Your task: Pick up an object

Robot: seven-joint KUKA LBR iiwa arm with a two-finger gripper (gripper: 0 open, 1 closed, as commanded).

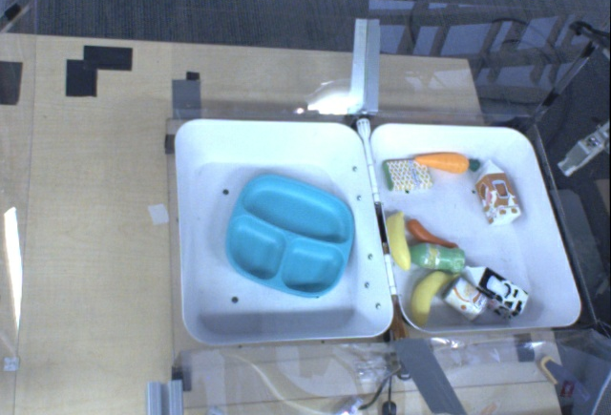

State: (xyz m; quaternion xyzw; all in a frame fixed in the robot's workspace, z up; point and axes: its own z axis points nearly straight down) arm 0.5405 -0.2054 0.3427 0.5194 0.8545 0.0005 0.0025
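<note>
The carrot (pixel 441 161) lies near the far wall of the right bin (pixel 535 155), just beside a patterned packet (pixel 409 176); bananas (pixel 426 295), a green bottle (pixel 438 259) and cartons crowd the near side; the left bin (pixel 196 213) holds a blue tray (pixel 288 234); nothing is grasped yet, so the step is probably the approach, calling for a descent onto one separated item.

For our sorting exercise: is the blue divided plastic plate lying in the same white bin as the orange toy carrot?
No, the blue divided plastic plate lies in the left white bin, the orange toy carrot in the right.
</note>
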